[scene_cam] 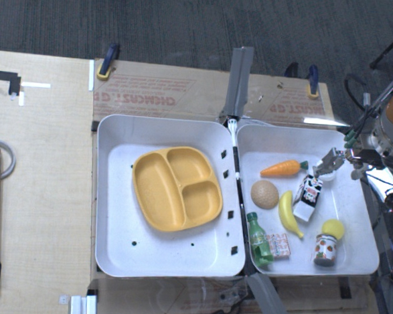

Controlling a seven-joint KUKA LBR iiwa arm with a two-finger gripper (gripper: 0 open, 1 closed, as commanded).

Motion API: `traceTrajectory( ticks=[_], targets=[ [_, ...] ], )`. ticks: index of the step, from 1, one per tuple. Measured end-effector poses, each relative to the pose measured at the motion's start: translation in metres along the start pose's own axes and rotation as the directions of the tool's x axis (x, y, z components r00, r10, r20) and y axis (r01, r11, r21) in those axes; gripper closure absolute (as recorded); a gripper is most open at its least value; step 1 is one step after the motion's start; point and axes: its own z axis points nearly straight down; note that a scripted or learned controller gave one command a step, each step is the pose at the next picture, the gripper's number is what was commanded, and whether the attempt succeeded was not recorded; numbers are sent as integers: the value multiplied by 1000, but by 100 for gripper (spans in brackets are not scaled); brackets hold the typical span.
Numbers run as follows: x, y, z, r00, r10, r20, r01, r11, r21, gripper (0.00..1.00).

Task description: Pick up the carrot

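Silvery gripper (327,162) — black cables

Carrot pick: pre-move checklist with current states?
1. Carrot visible and unobstructed from above: ok.
2. Carrot lies in the right bin, apart from the round tan ball and banana: ok.
3. Hand positioned over the carrot: not ok, it sits to the carrot's right, above the small carton.
4. Hand open for the grasp: cannot tell.
5. Nothing held in the hand: cannot tell.
6. Path leftward from hand to carrot free of tall items: ok, judged from this slant.
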Motion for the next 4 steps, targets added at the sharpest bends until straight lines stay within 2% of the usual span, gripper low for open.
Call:
traceTrajectory(
  ticks=[1,2,3,4],
  targets=[
    [34,51,18,1000,-11,1,11,1000,-2,0],
    [44,76,119,999,36,0,-36,999,0,0],
    [54,64,142,998,-58,0,58,998,-3,0],
    [50,81,79,999,46,1,-46,999,-4,0]
  ],
)
